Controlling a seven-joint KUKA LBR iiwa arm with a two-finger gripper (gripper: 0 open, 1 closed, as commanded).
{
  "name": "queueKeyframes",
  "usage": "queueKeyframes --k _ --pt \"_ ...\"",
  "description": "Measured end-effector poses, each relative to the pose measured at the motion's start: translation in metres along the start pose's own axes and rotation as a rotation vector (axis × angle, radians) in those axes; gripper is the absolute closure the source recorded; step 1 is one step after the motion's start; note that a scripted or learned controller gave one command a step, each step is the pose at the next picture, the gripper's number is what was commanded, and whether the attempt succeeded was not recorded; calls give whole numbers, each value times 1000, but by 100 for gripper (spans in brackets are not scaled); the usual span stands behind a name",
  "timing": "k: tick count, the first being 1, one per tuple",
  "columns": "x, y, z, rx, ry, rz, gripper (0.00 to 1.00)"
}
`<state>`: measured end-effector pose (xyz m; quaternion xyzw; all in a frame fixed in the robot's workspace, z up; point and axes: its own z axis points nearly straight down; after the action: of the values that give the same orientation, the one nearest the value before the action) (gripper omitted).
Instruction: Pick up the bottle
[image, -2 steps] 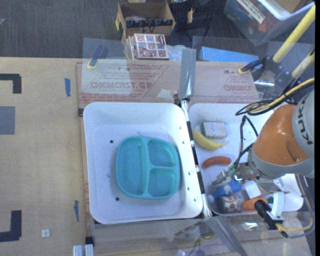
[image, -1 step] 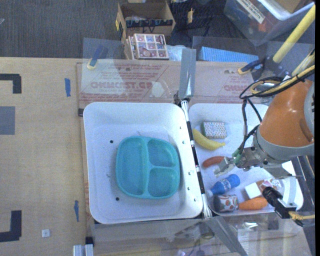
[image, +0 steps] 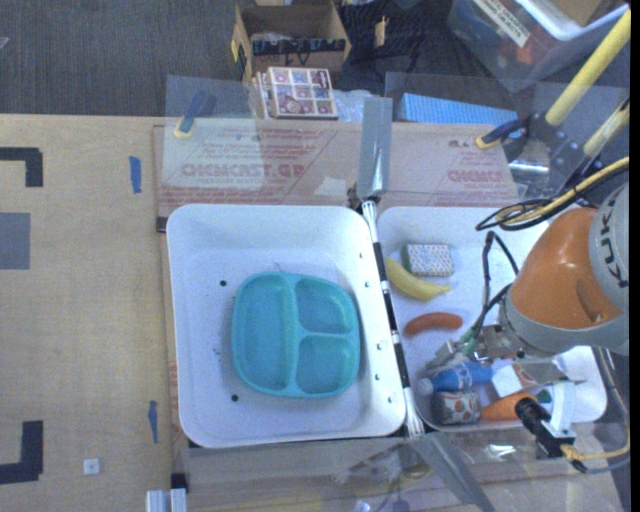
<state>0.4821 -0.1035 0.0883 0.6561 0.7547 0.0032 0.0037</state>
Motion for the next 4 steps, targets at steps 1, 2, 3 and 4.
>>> queueKeyframes --k 1,2,3,4 --pt "0 2 -11 -6 0 3 100" --pt "-1 1 -10 -4 0 3 0" --pt "37 47 -99 10 0 136 0" --pt "-14 29 0 2 0 -8 0"
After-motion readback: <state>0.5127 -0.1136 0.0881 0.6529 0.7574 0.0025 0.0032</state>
